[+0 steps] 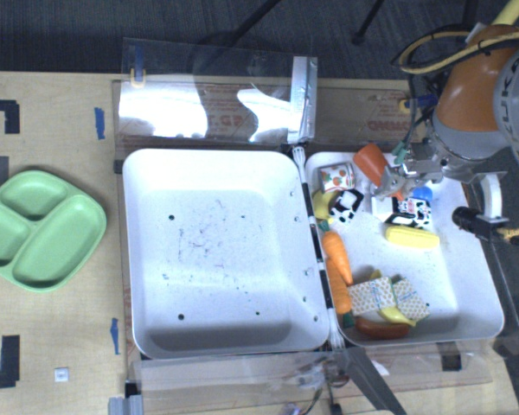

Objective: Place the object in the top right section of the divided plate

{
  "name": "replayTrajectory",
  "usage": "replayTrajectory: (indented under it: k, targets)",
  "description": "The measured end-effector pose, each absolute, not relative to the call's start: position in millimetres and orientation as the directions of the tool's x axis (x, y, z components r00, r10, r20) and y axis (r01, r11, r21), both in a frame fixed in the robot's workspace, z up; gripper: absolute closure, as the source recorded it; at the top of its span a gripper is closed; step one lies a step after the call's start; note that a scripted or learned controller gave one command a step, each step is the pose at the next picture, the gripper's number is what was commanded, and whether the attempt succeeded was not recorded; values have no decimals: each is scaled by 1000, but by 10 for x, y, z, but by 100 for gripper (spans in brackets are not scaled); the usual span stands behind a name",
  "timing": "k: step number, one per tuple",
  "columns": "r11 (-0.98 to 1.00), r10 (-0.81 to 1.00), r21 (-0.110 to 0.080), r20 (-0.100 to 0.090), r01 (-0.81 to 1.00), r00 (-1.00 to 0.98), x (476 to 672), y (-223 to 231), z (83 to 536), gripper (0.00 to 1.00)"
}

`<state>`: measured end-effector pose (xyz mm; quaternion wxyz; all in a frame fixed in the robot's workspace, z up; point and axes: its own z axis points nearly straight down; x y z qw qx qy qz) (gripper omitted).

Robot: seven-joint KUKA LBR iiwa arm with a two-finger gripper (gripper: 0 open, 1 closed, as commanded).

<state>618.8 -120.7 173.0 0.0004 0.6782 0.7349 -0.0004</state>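
Step in hand, as I read it: the pick, not the place. The arm point(480, 102) reaches in from the right w/ the gripper point(404, 178) low over the back of the right bin point(467, 309), right among the toys. The green divided plate point(41, 229) sits far left on the table point(69, 353), well apart from both bins, and its top right section has nothing in it.

Gripper: can't tell how far open it is, too small and cluttered there. An orange piece point(371, 162) lies just beside it, touching or not I can't say. Nothing visibly held. Which toy is the target is unclear; candidates nearby incl. the yellow block point(412, 238) and a black-and-white toy point(347, 206).

Next move needs: a firm grasp on one item, lift clear of the bin wall, then a long carry across the left bin point(216, 249) to the plate, w/ release over the small top right section, not the big lower one.
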Motion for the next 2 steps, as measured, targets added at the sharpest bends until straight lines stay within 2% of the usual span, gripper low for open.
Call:
replayTrajectory:
  k: [1,2]
  targets:
    - [9,1000,-2,1,1000,-9,5371,-587,1841,100]
    - [-42,999,-1,0,999,42,4807,-66,2650,100]
